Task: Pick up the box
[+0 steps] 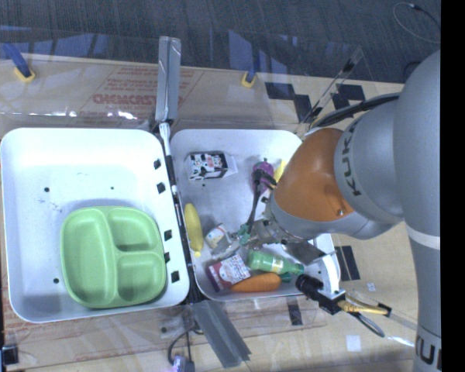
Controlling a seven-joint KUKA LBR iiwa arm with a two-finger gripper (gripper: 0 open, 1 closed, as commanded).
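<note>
The box (209, 165) is small and white with a black printed pattern. It lies flat near the far left corner of the right bin (232, 139). My gripper (248, 237) hangs below the orange wrist band, low over the middle of that bin. It is above a clutter of small items, well toward the near side of the box and apart from it. Nothing can be seen held in it.
Near the gripper lie a yellow banana (192, 227), a green bottle (273, 263), an orange carrot (256, 283), a red packet (229, 271) and a purple item (261, 169). The left bin (31, 153) holds a green divided plate (112, 254). The arm covers the right bin's right side.
</note>
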